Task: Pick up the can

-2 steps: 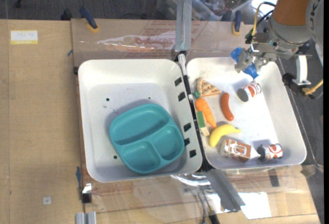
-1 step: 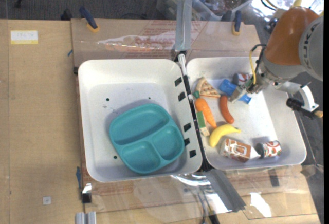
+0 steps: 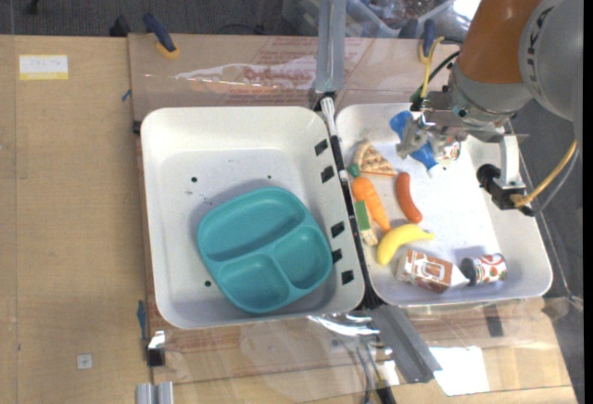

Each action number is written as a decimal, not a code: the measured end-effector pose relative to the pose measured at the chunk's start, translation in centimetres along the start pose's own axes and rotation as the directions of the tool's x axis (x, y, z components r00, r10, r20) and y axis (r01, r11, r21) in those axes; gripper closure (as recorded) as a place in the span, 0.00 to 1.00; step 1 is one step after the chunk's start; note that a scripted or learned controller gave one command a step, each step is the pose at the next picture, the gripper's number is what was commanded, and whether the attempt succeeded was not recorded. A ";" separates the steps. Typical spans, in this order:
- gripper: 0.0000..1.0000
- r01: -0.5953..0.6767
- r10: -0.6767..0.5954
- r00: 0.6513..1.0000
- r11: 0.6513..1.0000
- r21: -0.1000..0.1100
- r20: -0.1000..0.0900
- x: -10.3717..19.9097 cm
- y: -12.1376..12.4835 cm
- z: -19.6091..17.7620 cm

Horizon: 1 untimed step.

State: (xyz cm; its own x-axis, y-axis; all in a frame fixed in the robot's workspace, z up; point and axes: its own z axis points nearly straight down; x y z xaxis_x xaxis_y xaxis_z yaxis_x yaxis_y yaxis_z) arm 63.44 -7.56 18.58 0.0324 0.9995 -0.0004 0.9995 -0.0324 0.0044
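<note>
The can (image 3: 487,270) lies on its side in the front right corner of the right bin (image 3: 531,249), its dark end facing left and its label red and white. My gripper (image 3: 422,143) hangs over the back part of that bin, well behind the can and a little to its left. Blue parts show at its tip. A small red-and-white thing (image 3: 448,152) sits just to the gripper's right; I cannot tell what it is.
A brown-and-white carton (image 3: 426,270) lies right beside the can. A banana (image 3: 398,240), sausage (image 3: 407,196), carrot (image 3: 370,201) and pizza slice (image 3: 372,159) fill the bin's left half. The left bin (image 3: 176,161) holds a teal divided plate (image 3: 264,247).
</note>
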 end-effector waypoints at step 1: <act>1.00 -0.015 0.015 1.000 1.000 0.007 -0.001 11.7 -8.7 0.1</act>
State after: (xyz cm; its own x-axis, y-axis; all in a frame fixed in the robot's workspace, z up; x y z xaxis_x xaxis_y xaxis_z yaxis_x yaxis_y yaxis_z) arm 55.08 4.41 18.48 0.0472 0.9989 0.0010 0.9989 -0.0472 -0.0022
